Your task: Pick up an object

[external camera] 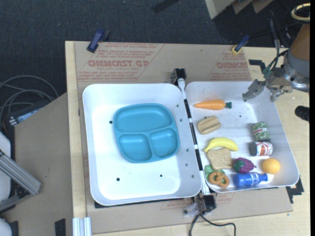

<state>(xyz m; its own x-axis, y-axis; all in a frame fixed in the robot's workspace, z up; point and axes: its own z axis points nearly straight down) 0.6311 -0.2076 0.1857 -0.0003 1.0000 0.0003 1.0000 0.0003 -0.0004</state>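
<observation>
Dark carpet surrounds your bench. Your gripper (263, 88) hangs spread wide and empty at the right bin's (290, 154) far edge. Just beyond the jaws lies the carrot (211, 104): probably light, stiff, slick plastic; pinch across its middle.

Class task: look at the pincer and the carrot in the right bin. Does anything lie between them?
Nothing visible does. The pincer hovers by the right bin's far corner, and bare white floor separates it from the carrot.
</observation>
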